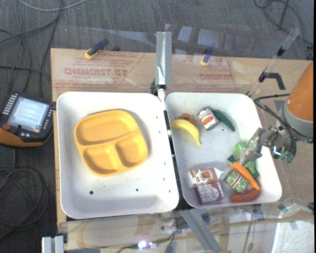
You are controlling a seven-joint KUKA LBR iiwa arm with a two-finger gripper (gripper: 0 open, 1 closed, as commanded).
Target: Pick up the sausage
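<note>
The sausage (pixel 245 196) is a short red-brown link lying in the front right corner of the right bin (pixel 217 100). It touches an orange carrot (pixel 247 174) and a small green can (pixel 236 180) just behind it. My gripper (pixel 256 144) hangs over the right side of this bin, above a green leafy item (pixel 243 152). It is well behind the sausage and apart from it. The grey arm with its orange band (pixel 304 101) comes in from the right edge.
The right bin also holds a banana (pixel 187 130), a red-and-white can (pixel 206 118), a dark green vegetable (pixel 226 121), a carton (pixel 204 176) and a purple box (pixel 208 192). In the left bin (pixel 68 157) sits a yellow compartment tray (pixel 111 140).
</note>
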